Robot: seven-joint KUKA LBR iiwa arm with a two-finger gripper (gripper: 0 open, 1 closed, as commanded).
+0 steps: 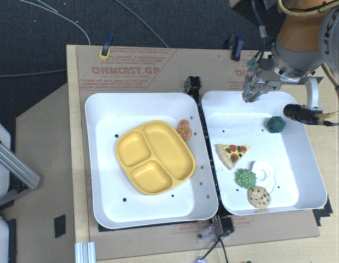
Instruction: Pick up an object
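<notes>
My gripper point(252, 95) hangs over the far edge of the right bin point(301, 163), near its far left corner, fingers pointing down at the white floor. From this angle the fingers blur into one dark metal cluster, so I cannot tell whether they are spread or pressed together. Nothing shows between them.

Closest to me, off toward the arm's side and a little nearer the camera, sits a dark green ball point(276, 124), apart from my fingertips and alone against the bin's right part. Nearer the camera from me, almost straight below my gripper in the view, lies a pizza slice point(232, 153) flat on the bin floor. Past that comes a green broccoli-like piece point(245, 177), touching a white ring-shaped piece point(264, 175) beside it, and just in front of those a speckled cookie point(259, 196).

Across the divider, away from the arm, is the left bin point(103, 119). A small brown pretzel point(184, 129) rests there against the edge of a yellow divided tray point(154, 156), which lies tilted in the middle of that bin, well away from my gripper.
</notes>
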